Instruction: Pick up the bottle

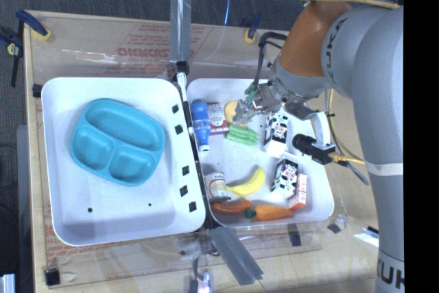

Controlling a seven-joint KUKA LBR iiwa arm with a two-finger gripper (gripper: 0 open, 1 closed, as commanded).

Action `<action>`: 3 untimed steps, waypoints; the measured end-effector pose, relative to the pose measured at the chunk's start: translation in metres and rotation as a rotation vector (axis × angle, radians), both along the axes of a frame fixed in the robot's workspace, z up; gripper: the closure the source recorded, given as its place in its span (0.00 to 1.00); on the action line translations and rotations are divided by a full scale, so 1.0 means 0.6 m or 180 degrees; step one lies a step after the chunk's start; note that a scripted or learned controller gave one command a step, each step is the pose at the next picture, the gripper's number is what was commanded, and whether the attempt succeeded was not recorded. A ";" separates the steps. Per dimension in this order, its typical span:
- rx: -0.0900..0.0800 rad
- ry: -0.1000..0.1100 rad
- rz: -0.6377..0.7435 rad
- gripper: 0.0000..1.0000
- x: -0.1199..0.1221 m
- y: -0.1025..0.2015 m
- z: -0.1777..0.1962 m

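Note:
The bottle (pixel 200 124), clear with a blue top, lies along the left wall of the right bin (pixel 322 206), lengthwise from back to front. My gripper (pixel 245 111) hangs over the back middle of that bin, a short way to the right of the bottle and just above a green block (pixel 241 135). I see nothing held in it. The grey arm with its orange band (pixel 309 38) comes in from the right and hides the bin's back right corner.
The right bin also holds a yellow piece (pixel 232 108), two cow-patterned cartons (pixel 277 128) (pixel 286 176), a banana (pixel 248 183), a small can (pixel 217 185), a carrot (pixel 274 213) and a red-white box (pixel 299 193). A blue divided plate (pixel 118 141) lies in the left bin (pixel 62 216).

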State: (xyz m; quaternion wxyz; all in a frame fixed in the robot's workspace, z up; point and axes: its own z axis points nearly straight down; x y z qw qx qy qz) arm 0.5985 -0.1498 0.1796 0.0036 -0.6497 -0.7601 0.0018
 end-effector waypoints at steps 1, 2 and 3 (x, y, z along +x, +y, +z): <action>-0.0005 -0.0013 -0.0139 1.00 -0.027 -0.103 0.095; -0.0002 0.0003 -0.0456 1.00 -0.035 -0.052 -0.082; -0.0009 -0.0006 -0.0607 1.00 -0.094 0.033 0.042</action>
